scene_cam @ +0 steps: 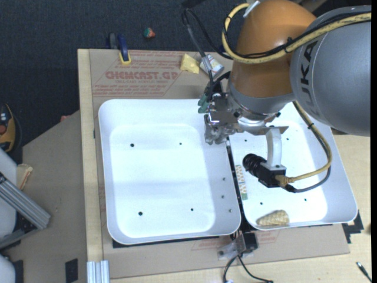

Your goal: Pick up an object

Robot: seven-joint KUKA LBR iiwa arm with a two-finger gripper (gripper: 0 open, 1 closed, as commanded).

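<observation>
Where the tabletop [150, 78] shows at the far left and along the back, it is bare tan board with red lettering, and a blue and yellow clamp [123, 49] sits at its back edge. Next comes the left bin [118, 217], a shallow white tray whose floor shows a few small dark dots. Over the seam between the two bins, toward the back, hangs the hand [215, 128], a dark metal cluster under the arm's orange band [268, 31]; whether it is spread wide or closed narrow I cannot tell, since the wrist covers it from above. Just right of the seam lies the right bin [330, 202], partly hidden by the grey arm. A black cylindrical fitting [262, 170] with a yellow cable hangs over its floor. At this bin's front edge lies a small tan, crusty-looking object [274, 219], flat on the white floor. It sits well apart from the hand, nearer the camera and somewhat to the right of it, with nothing touching it.
</observation>
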